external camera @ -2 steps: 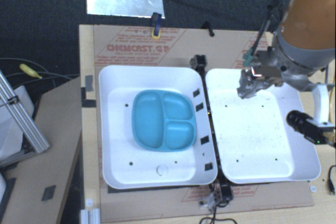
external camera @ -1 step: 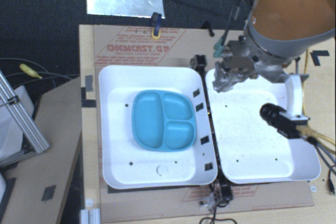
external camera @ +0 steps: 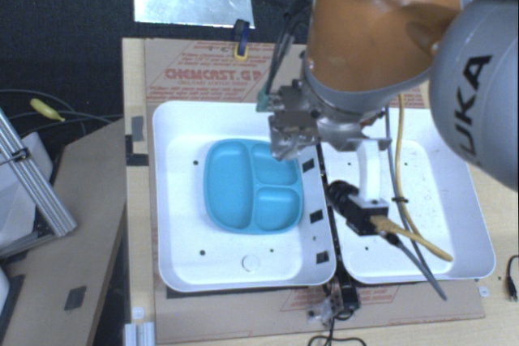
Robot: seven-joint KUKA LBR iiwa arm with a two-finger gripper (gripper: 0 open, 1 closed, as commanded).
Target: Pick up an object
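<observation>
Gripper (external camera: 284, 143), open or closed I cannot tell, hangs over the upper-right rim of the blue divided plate (external camera: 243, 194), which lies flat in the view's left bin (external camera: 182, 255), spreading down-left from the gripper.

My claw (external camera: 284, 148) hangs over the far right corner of the blue divided plate (external camera: 247, 194), which takes up the middle of the left bin (external camera: 182, 198). Bare white floor rings the plate on its left and near sides. Past the centre ridge (external camera: 331, 243), the right bin (external camera: 454, 198) offers wide bare floor.
</observation>
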